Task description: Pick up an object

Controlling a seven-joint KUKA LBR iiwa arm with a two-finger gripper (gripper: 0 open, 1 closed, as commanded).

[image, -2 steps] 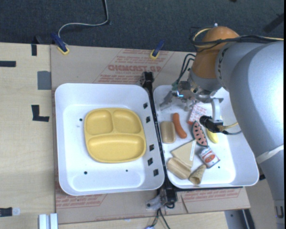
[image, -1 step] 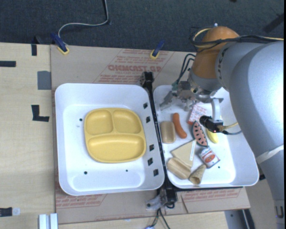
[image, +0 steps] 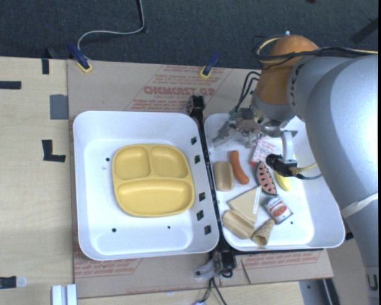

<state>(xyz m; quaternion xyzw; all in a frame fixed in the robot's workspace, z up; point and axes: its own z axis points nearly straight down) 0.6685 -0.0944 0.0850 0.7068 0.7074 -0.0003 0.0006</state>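
We see a glossy yellow plastic tray [image: 154, 178], smooth white plastic bins [image: 91, 170], and matt brown cardboard [image: 101, 88].

Toys [image: 254, 196] crowd the right bin [image: 317, 227]; left bin's [image: 95, 170] margins open

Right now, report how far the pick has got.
Done: the arm has reached over the right bin, with the end effector low at its far end. In hand: nothing visibly lifted; the hot dog, watermelon slice, can and cone all lie in the bin. Left: grasp one item and raise it. The yellow tray sits in the left bin.
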